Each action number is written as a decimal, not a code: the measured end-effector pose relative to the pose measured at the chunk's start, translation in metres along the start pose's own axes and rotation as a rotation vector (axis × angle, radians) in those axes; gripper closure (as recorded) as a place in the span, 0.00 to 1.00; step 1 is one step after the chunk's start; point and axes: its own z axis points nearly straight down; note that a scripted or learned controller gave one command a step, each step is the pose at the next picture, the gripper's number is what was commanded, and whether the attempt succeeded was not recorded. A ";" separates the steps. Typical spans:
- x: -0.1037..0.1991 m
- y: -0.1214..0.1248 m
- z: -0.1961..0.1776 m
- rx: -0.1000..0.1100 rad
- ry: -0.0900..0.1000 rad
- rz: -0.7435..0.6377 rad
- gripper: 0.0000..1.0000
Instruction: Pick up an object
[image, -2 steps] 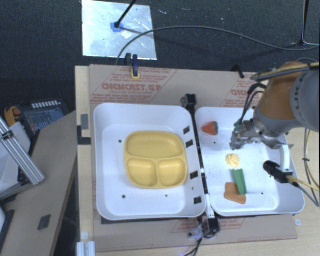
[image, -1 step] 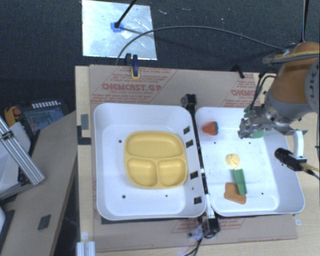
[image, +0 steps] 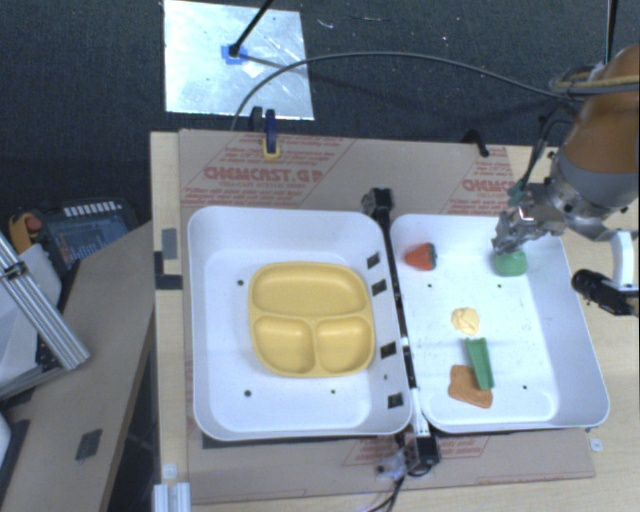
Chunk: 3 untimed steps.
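The right bin (image: 560, 330) holds several small objects. A round green object (image: 511, 263) lies near its far edge. My gripper (image: 509, 243) hangs directly over it, fingertips reaching down to its top. A red and orange piece (image: 421, 256) rests at the bin's far left. Toward the middle sits a pale yellow lump (image: 465, 320). A green bar (image: 479, 362) leans over an orange piece (image: 468, 388) near the front.
The left bin (image: 215, 300) bears a yellow three-compartment plate (image: 310, 318). A black divider with clips (image: 392, 300) runs between the bins. Cardboard lies under both bins. A cable arcs across the back, and the arm's grey body stands at the right edge.
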 end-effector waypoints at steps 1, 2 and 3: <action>0.000 0.001 -0.012 0.005 0.001 0.000 1.00; 0.044 0.013 -0.012 0.004 0.002 -0.003 1.00; 0.094 0.022 -0.013 0.004 0.003 -0.005 1.00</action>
